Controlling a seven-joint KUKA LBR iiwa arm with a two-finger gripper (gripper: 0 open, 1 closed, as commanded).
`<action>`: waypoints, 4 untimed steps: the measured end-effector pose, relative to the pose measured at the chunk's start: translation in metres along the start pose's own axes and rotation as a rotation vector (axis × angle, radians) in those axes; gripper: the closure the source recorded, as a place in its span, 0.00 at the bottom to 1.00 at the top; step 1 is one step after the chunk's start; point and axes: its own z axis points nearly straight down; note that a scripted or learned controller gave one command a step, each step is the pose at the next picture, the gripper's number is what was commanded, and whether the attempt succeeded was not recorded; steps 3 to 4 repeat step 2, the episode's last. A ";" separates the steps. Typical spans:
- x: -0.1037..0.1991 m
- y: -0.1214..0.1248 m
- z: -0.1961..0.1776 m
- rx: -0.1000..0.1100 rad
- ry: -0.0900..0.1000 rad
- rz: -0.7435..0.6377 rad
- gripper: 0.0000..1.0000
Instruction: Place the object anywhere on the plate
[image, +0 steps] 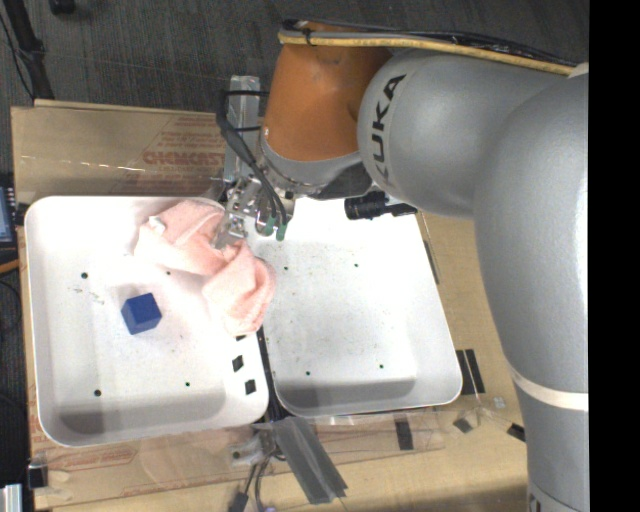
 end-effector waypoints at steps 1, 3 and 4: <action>0.012 0.049 -0.005 -0.001 -0.002 -0.344 1.00; 0.012 0.049 -0.006 -0.001 -0.002 -0.344 0.00; 0.012 0.049 -0.006 -0.001 -0.002 -0.344 0.00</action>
